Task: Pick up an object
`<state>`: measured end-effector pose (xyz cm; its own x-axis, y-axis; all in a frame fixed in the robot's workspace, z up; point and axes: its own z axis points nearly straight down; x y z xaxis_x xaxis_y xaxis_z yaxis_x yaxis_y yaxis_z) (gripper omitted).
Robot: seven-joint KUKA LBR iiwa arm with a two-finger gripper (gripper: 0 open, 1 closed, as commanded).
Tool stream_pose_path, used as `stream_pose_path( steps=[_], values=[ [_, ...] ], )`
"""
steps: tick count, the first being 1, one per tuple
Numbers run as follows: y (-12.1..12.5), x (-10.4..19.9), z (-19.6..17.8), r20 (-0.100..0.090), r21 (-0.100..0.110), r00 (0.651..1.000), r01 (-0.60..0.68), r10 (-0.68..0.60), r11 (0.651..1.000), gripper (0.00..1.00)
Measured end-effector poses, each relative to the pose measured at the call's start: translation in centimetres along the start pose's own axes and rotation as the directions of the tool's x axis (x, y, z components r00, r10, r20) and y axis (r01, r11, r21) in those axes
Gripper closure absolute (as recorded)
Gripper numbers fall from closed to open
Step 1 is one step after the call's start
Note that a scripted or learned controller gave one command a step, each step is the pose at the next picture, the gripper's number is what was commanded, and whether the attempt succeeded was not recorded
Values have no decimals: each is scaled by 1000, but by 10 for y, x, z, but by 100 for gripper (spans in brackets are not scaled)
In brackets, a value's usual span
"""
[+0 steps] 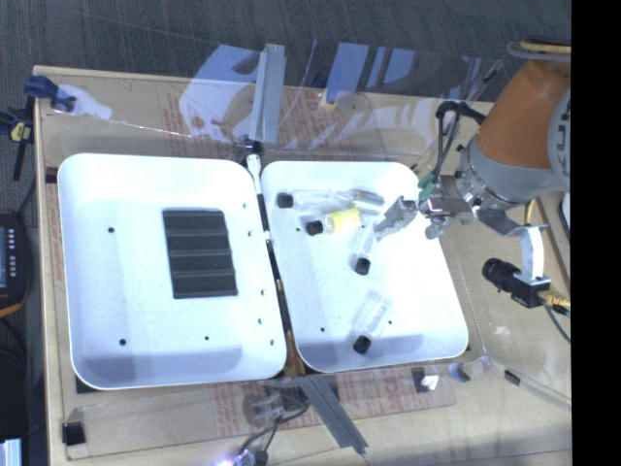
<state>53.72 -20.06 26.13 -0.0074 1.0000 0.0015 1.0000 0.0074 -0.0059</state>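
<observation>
Entry, ordered from largest item to smallest.

1. Bench point(136, 124): we log it as bearing two shallow white bins side by side.
2. Arm point(524, 115): we record it reaching in from the right, orange band uppermost, grey wrist bent down and leftward so the tool sits over the right bin's upper right part. Pose reads as low and poised, not retracted.
3. Left bin point(87, 260): we list one dark ribbed rectangular pad point(200, 252) lying flat near its middle.
4. Right bin point(427, 309): we count several small loose items, all candidates for the pick.
5. Gripper point(393, 216): it sits just right of the yellow piece. How its tips stand we cannot tell at this size, and we see nothing clearly between them.
6. Clear vial, lower point(368, 320): dark cap, lying near the front wall, well apart from the tool.
7. Clear tube, upper point(325, 200): lying across the bin's upper part with a dark cap at its left end.
8. Yellow piece point(342, 221): beside a dark cap, near the tool.
9. Small dark vial point(362, 260): just below the tool.

Progress, in our judgement: the pick is not yet done. Every item rests on the bin floor; closing on one and lifting it remain.
</observation>
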Motion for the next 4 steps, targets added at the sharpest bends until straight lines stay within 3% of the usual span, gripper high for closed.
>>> stream_pose_path(
  steps=[1,2,3,4],
  values=[
    [0,-9,118,0,1,996,92,-92,996,0],
    [77,-12,157,12,-21,977,213,-213,977,0],
    [123,26,162,4,-10,972,234,-234,972,0],
    [123,26,162,4,-9,972,234,-234,972,0]
  ],
)
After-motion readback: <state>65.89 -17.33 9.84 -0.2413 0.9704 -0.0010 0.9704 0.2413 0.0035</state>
